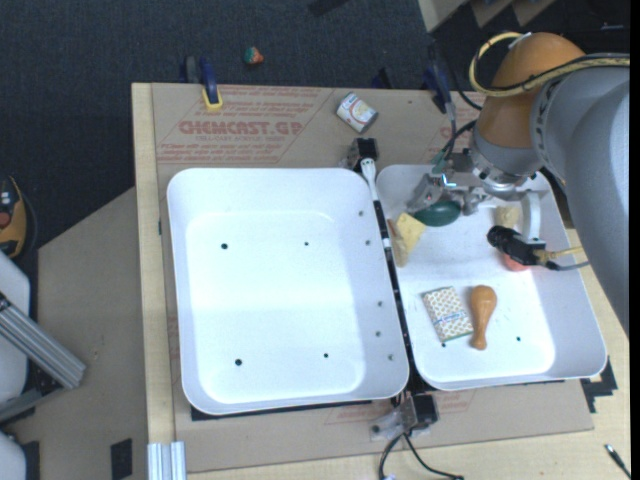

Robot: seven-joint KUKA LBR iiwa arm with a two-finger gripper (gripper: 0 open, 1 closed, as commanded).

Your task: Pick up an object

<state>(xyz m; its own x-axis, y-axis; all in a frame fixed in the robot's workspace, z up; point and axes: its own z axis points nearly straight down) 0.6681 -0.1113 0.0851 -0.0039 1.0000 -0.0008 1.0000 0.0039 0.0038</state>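
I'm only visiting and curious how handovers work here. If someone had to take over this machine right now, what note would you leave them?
Gripper: low over the far left corner of the view's right bin, directly at a dark green object. Whether it grips it cannot be told.
Also in that bin: yellow wedge, patterned box, brown drumstick-shaped toy.
Done: nothing visibly lifted yet.
Left: secure one object and raise it clear of the bin.

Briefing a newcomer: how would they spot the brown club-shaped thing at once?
Look in the right-hand bin, toward its near edge. The brown club-shaped thing lies just right of a patterned square packet; it alone is smooth, tan and drumstick-shaped.
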